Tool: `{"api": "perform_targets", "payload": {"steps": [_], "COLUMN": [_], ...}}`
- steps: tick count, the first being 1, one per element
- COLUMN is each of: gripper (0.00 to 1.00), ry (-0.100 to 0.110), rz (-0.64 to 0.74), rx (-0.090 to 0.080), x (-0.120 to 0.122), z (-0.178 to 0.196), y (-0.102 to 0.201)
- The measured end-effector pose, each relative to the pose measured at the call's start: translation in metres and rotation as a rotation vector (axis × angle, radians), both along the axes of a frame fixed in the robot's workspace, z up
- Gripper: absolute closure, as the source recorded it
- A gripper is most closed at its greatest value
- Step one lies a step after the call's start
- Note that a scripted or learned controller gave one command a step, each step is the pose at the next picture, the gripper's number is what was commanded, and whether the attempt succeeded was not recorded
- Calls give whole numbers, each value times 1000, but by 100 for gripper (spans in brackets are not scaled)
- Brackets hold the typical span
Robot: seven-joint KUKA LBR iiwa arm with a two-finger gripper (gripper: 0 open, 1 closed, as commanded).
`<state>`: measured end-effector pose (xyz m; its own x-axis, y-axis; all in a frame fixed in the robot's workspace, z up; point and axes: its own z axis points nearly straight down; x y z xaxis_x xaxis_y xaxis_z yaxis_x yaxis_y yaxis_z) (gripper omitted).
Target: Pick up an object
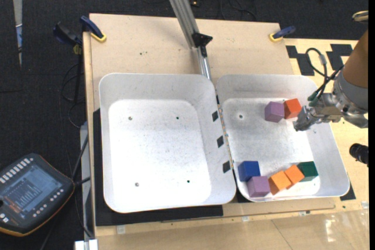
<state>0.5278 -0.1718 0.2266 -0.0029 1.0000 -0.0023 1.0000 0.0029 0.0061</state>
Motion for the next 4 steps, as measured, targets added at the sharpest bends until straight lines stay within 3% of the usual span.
{"api": "perform_targets", "payload": {"steps": [1,3,4], "gripper": [100,100,100], "ry": [2,7,5], "rz": [0,5,6], "rx": [1,4,4], "x": [1,22,30], "z": [19,6,16], "y": [0,100,156]}}
